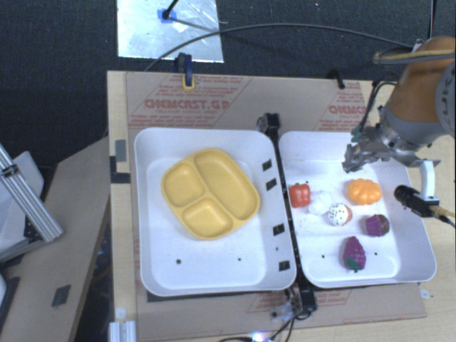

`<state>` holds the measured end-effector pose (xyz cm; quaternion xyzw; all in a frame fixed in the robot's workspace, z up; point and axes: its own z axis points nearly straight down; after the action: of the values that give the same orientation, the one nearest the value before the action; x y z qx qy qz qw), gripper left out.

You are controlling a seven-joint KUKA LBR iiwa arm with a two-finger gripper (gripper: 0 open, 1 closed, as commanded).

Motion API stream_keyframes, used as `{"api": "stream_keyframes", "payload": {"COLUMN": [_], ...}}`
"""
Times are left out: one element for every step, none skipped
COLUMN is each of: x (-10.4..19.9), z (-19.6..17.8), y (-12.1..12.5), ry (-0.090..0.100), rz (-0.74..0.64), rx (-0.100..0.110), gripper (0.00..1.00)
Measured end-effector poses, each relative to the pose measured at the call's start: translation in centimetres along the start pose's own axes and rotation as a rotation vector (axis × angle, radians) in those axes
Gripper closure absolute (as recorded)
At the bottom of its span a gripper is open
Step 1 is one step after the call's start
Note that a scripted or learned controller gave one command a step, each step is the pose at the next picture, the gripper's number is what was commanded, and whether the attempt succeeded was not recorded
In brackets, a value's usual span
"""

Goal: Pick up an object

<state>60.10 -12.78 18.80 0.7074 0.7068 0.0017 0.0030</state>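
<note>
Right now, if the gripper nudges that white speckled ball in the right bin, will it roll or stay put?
The ball looks round and smooth, so it would probably roll at a light push. It seems to touch a pale lump on its left, which might stop it that way. It looks like a small toy, so likely light. A round shape may slip from two fingers unless gripped centrally.

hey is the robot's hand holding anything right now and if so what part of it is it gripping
Nothing is held. The hand hangs over the right bin, above the orange pumpkin, with no object between its fingers.
</note>
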Motion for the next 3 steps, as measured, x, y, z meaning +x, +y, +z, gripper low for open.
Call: {"api": "stream_keyframes", "payload": {"x": [-0.3,-0.3,5.1], "z": [-6.4,-9.2,-7.4], "y": [0.7,0.8,-0.1], "ry": [0.000,0.001,0.003], "rz": [-0.005,-0.005,-0.009], "rx": [-0.002,0.002,0.007], "gripper": [1.00,1.00,1.00]}}
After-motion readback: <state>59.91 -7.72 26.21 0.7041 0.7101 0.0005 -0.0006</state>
